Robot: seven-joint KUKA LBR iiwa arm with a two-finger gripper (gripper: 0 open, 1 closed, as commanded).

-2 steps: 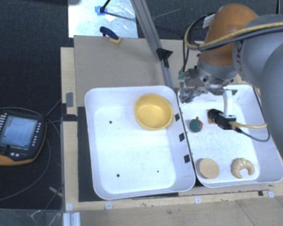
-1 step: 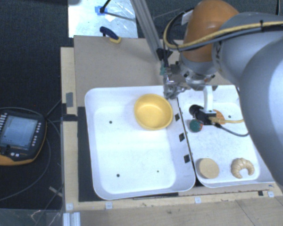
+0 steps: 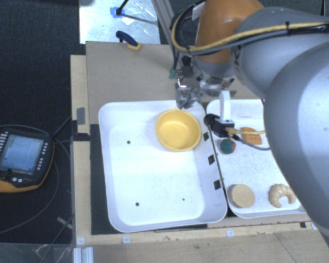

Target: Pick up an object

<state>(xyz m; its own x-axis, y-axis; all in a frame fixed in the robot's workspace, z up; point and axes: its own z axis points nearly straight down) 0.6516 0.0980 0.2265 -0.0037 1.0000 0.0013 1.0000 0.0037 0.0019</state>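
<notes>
claw [image 3: 185, 99] hangs at the far rim of the left bin [image 3: 148, 201], and whether it is apart or together cannot be told from this slanted view. nothing shows clamped in it. just below the claw, nearly touching, sits a yellow bowl [image 3: 178, 130], upright on the bin floor. to the claw's right, in the right bin [image 3: 247, 215], lie a small green ball [image 3: 227, 145] and an orange piece [image 3: 251, 136], with a round biscuit [image 3: 242, 195] and a croissant [image 3: 281, 195] well apart toward the near edge of the table [image 3: 126, 75]. judged from this, the pick is not yet done: the bowl rests in the bin, so the grasp and the lift are left.
</notes>
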